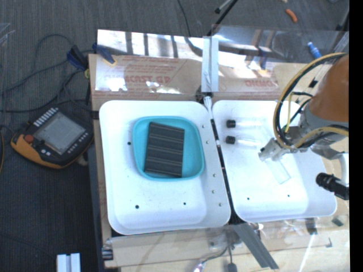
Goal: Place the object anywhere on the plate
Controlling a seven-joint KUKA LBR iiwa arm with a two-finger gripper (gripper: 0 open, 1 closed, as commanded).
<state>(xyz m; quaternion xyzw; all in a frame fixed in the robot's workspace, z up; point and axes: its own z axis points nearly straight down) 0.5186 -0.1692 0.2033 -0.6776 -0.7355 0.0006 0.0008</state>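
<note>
Camera view: the block (164,149), a dark ribbed slab, is seen lying flat on the plate (194,164), well inside the rim. Its long side is turned slightly off the plate's own axis. A band of bare blue is left showing on every side, so the block is judged to be fully borne by the plate and not propped on its edge. By that reading the task's condition is met as things lie.

The plate is set near the middle of the left bin (164,211), probably so that it can be reached from above without the walls being struck. The right bin (272,200) is joined to it just right of the plate.

The gripper (271,152) is found well to the right of the plate, low over the right bin, and nothing is seen held in it. Whether it is wide or narrow cannot be told, since it is small and pale against the white floor. The arm (334,95) is seen further right of the plate again, with looped cables (283,115) hung beside it.

Two black knobs (231,131) are seen between the plate and the gripper. A pendant (54,137) is laid on the floor well left of the plate.
</note>
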